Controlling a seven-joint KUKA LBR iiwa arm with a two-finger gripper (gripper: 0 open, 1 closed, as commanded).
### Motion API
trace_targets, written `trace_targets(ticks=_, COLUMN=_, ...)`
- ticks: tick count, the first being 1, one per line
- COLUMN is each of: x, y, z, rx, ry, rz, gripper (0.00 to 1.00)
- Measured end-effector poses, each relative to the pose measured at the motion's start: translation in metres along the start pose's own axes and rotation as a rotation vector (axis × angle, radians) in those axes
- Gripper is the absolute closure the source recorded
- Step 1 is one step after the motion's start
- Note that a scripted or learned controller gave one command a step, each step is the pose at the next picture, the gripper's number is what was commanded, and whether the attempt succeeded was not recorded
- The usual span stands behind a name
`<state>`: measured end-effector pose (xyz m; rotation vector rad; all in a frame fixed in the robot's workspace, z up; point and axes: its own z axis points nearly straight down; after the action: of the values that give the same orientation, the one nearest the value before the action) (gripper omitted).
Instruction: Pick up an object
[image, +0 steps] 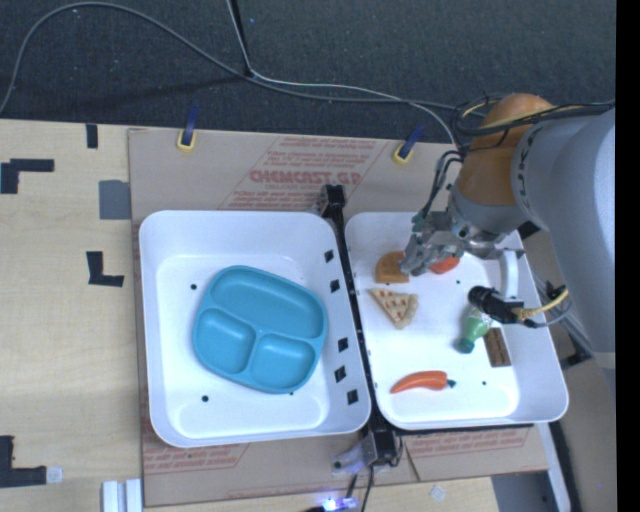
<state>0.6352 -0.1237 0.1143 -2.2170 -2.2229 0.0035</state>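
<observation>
My gripper (424, 256) hangs low over the back of the right bin (530, 400), reaching in from the right. Just left of it, touching or nearly so, lies an orange-brown bread-like piece (388, 268). A small red item (447, 265) peeks out from under the gripper's right side. Nearer the front lie a tan waffle-like triangle (396, 305), a green bottle (471, 329), a brown bar (496, 347) and an orange-red chili pepper (420, 381). The arm's body hides whatever lies directly under the wrist.
The left bin (165, 400) holds a blue divided plate (259, 328). A black divider (346, 300) runs between the bins. A black cable fitting (490, 300) juts from the arm over the right bin. Yellow clips (186, 138) pin the cardboard at the back.
</observation>
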Motion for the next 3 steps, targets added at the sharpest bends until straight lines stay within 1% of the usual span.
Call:
trace_targets(ticks=1, x=0.004, y=-0.002, z=-0.063, rx=-0.007, ry=0.0, rz=0.001, gripper=1.0)
trace_targets(ticks=2, x=0.005, y=-0.001, z=-0.09, rx=-0.004, ry=0.0, rz=0.001, gripper=1.0)
trace_targets(ticks=3, x=0.062, y=0.008, z=-0.086, rx=-0.002, ry=0.002, rz=-0.004, gripper=1.0)
